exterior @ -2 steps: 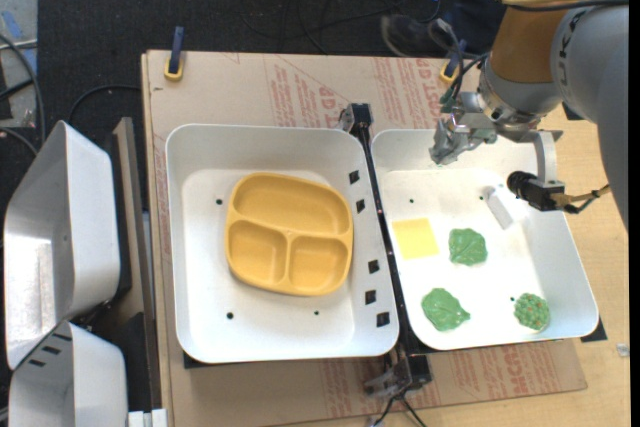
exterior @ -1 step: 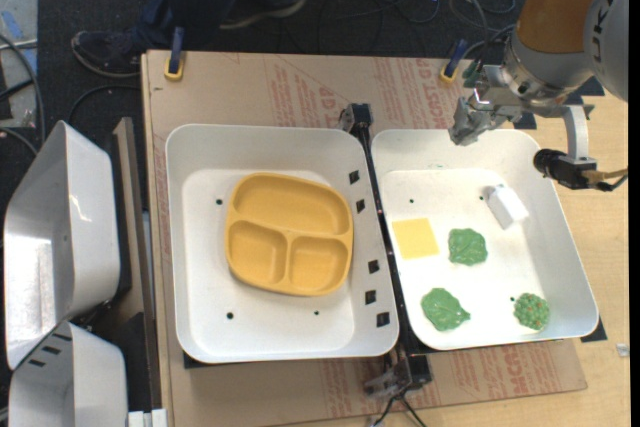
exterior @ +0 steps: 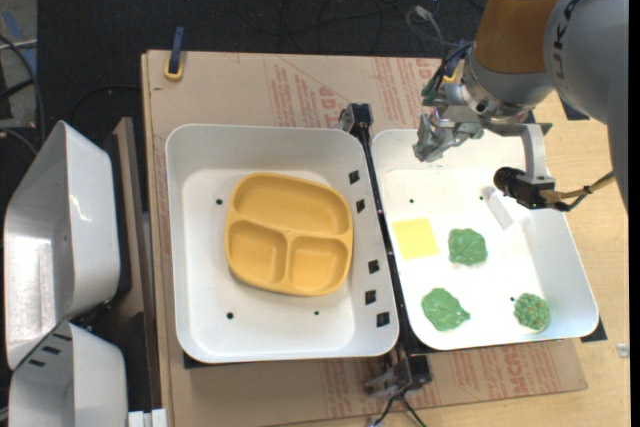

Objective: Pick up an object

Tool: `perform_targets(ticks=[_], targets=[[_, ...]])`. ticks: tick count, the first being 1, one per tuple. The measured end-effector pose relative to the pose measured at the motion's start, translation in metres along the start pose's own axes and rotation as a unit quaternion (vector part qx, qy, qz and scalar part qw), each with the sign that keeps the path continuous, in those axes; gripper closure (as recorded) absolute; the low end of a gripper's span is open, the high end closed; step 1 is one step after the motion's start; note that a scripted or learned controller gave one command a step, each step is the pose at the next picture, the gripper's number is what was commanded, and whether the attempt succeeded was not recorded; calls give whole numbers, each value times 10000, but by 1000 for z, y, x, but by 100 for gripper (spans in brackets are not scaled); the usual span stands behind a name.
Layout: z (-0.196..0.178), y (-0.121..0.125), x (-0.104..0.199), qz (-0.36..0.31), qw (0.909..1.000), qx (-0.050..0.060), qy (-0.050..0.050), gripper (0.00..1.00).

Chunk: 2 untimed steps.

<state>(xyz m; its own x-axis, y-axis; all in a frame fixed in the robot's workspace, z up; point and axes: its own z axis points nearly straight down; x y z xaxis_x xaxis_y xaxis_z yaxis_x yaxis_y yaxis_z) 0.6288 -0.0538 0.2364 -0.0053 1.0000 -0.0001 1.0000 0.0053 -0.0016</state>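
Hovering gripper: the gripper hangs over the far rim of the right bin, at about 11 o'clock of that bin; nothing lies between its fingers, and how far apart the jaws stand I cannot tell from this angle.
Candidate objects: a yellow square at 9 o'clock of the right bin, a green lump near centre, a second green lump at 7 o'clock, a textured green ball at 5 o'clock.
Left bin: the left bin holds a yellow divided tray.
Risk, position: every piece lies toward 6 o'clock of the gripper, well apart; a straight descent would likely strike the rim.
Risk, flat square: it looks thin, so fingers may slide over it.
Risk, green lumps: irregular shapes may squirt out of a closing pinch.
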Motion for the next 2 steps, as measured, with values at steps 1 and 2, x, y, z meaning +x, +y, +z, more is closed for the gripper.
perform_targets(ticks=[1, 2], targets=[[-9, -15, 54, -9, 10000, -1, 7, 100], [-13, -32, 98, -10, 10000, 2, 5, 100]])
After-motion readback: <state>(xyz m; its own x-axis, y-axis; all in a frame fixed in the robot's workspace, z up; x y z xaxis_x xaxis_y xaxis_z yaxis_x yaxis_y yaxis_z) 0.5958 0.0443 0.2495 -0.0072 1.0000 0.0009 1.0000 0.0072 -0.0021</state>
